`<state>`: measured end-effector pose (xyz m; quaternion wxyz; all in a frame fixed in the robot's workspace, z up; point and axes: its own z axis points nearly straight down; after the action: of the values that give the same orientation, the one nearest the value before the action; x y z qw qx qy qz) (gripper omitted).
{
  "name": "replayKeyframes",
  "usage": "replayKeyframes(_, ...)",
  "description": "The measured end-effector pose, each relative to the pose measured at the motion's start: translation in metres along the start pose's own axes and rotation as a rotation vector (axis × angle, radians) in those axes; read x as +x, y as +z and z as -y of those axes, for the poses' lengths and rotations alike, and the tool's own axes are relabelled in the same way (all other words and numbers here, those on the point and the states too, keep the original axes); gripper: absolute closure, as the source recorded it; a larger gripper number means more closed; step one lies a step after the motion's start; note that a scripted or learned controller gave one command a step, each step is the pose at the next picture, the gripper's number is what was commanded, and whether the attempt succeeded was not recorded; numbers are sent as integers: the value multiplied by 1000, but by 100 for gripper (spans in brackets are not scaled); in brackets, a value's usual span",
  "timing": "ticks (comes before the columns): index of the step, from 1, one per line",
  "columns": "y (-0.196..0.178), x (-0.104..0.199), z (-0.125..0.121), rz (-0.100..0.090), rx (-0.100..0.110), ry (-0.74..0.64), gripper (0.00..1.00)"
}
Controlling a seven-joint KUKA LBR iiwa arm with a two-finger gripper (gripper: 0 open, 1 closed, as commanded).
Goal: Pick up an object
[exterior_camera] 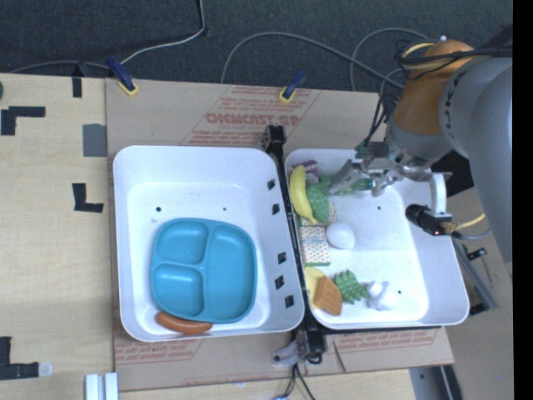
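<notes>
Arm (454, 98): grey, with an orange band above the wrist; reaches in from the right, over the upper part of the right bin.
Gripper (360, 180): hangs over the upper middle of the right bin (433, 261), pointing towards the banana. Metal fingers read as somewhat spread, nothing seen between them; blur makes the exact gap hard to judge.
Banana (298, 194): yellow, lies lengthwise against the right bin's left wall, upper part.
Green leafy item (319, 202): just beside the banana, on its right, close under the gripper tips.
White egg-like ball (340, 237): below the green leafy item, near the bin's middle.
Patterned pad (313, 244): just beside the ball, towards the left wall.
Orange wedge (327, 297): lower left of the right bin, beside a yellow piece.
Small green sprig (348, 284): touching the wedge on its right.
Small white piece (379, 294): just right of the sprig.
Left bin (133, 169): holds a blue divided plate (202, 269).
Sausage (183, 324): orange, lies at the plate's lower edge.
</notes>
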<state>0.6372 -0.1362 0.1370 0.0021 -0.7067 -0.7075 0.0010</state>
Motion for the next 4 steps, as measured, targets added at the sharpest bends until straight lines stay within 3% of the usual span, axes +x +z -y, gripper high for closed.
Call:
replayKeyframes(1,34,32,6,21,-19,8,0)
replayKeyframes(2,53,23,-26,7,23,8,0)
replayKeyframes(4,53,29,-25,15,21,9,0)
